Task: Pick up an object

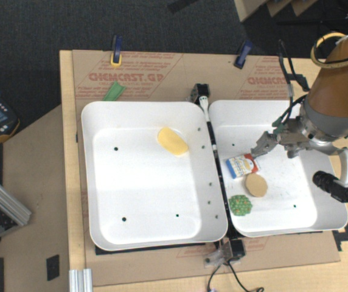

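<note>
Yellow lump [173,142], tan disc [257,185], green speckled ball [241,205], white bins [101,163].

The arm [338,84] is seen reaching in from the right side of the scene, its broad orange band being turned toward the camera above the grey wrist [320,129]. From the wrist the gripper [258,151] is extended leftward and slightly toward the near side, at a low slant. The grey fingers [265,143] are drawn together toward a narrow tip, though whether they are fully closed cannot be made out.
</note>
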`<state>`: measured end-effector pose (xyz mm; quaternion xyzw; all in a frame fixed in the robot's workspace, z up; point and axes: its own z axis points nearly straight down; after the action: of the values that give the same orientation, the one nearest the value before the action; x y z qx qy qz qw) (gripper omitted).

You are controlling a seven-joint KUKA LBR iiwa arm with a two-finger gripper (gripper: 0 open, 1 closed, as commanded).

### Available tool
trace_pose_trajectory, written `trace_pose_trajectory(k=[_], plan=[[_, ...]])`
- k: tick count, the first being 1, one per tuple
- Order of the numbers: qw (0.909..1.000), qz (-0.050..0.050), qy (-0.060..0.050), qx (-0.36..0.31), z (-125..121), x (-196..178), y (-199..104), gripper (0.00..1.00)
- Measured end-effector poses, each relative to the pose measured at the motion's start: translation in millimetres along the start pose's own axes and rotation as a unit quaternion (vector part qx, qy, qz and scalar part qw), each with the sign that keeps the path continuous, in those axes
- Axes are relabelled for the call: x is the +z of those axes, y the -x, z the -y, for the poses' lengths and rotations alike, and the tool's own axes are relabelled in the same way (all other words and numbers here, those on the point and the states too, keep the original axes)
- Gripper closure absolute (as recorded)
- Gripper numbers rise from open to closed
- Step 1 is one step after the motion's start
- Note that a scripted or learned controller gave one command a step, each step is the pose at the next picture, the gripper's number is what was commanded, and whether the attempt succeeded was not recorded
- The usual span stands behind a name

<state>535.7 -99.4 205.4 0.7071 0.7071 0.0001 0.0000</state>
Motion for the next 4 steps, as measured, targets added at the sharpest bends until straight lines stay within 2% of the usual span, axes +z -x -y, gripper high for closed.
trace_pose_trajectory(k=[1, 2, 3, 4], plan=[[1.0000, 0.000, 0.002, 0.000, -1, -11, 0, 1.00], [1.0000, 0.002, 0.003, 0.003, 58, -83, 40, 1.00], [1.0000, -0.001, 0.005, -0.006, 55, -156, -54, 1.00], [1.0000, 0.001, 0.002, -0.001, 55, -162, -49, 1.00]])
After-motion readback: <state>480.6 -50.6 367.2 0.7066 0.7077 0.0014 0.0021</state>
